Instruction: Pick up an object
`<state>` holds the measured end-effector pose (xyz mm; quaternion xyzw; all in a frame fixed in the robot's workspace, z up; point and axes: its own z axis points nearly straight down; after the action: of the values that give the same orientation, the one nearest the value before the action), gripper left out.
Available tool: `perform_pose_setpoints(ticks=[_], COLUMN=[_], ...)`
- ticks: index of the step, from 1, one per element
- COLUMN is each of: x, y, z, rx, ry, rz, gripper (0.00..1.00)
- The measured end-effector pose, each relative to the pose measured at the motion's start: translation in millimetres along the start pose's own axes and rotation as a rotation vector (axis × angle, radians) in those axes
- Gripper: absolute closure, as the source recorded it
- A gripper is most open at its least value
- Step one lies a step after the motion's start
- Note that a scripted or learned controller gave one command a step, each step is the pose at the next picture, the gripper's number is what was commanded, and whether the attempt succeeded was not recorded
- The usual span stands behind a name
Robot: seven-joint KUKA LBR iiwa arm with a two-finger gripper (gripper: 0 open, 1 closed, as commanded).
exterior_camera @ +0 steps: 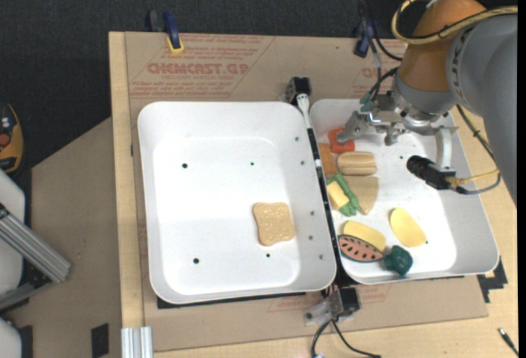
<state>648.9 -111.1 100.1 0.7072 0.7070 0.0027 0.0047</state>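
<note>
My gripper (375,126) hangs over the far left part of the right bin (460,262), just right of a red toy piece (340,139) and just above a tan bun (356,162). Nothing shows in its grasp. Below the bun lie a yellow and green piece (341,194), a pale tan slice (367,194), a yellow oval (407,227), a yellow wedge (362,232), a watermelon slice (360,249) and a green broccoli (399,259). A tan bread slice (273,223) lies alone in the left bin (164,143).
The two bins meet along a dark seam (319,184). They sit on a cardboard sheet (205,65) held by clamps (173,29) at its far edge. The arm's orange band (436,36) rises at the upper right.
</note>
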Motion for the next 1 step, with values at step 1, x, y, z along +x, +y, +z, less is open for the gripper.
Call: perform_pose_setpoints(ticks=[1], x=[10.8], y=[-29.8], z=[5.9], rx=[-0.013], ry=[0.000], rz=[0.002], gripper=[0.00])
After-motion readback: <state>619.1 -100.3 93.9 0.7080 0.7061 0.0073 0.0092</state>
